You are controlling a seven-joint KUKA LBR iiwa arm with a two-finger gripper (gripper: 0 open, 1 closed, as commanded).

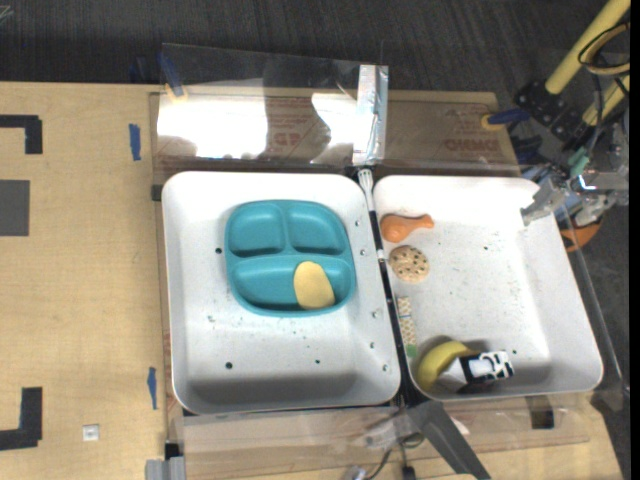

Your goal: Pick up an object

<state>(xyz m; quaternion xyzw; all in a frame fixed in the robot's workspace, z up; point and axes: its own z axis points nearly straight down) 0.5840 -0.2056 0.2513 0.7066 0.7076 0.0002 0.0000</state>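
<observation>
The right bin (560, 298) holds an orange carrot-like toy (403, 226) at its far left and a round speckled cookie (408, 264) just below it. A yellow-green banana (440, 361) lies at the near wall, with a small black-and-white object (487, 366) touching its right side. In the left bin (190, 348) sits a teal divided plate (262, 238) with a yellow oval piece (313, 286) in its lower right compartment. My gripper (545, 204) hangs over the right bin's far right corner, apart from every object, with nothing seen in it.
A clear plastic sheet and a foil-taped panel (370, 113) stand behind the bins. Cables and a yellow hose (590, 33) crowd the far right beside the arm. Flat brown bench (70, 298) lies to the left of the bins.
</observation>
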